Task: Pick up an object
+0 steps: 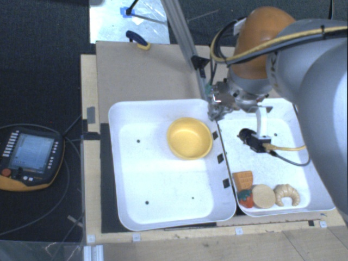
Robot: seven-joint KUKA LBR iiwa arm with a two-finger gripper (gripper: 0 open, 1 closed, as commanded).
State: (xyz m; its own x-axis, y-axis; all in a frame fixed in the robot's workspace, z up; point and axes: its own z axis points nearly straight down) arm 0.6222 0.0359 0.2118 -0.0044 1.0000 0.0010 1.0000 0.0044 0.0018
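Nearest the camera, along the bottom of the frame, the right shallow white plastic bin (318,200) holds a small cluster in its lower corner: a pale curved croissant-shaped toy (287,193) at lower right, a round beige disc-shaped biscuit toy (263,196) touching it on the left, a small red and green rounded piece (246,198) just beside the disc, and an orange waffle-patterned square block (243,179) resting just above that piece. The left shallow white plastic bin (142,197) sits beside it, the two sharing a dividing edge marked with dark squares.

Further up, a yellow round plastic bowl (189,138) sits upright in the upper right part of the left bin, near the divider. In the right bin, a black fitting with a yellow cable (255,140) hangs over the upper middle.

At middle left of the frame, outside the bins, a grey and orange handheld control pendant (30,159) lies on the dark floor.

Higher up, the grey arm with its orange band enters from the right, and its two-finger gripper (217,110) hovers over the top of the divider, just beside the bowl's upper right rim. Whether it is spread or closed cannot be told, and nothing is visibly held.

At the far top, a brown cardboard sheet (147,72) lies behind the bins.
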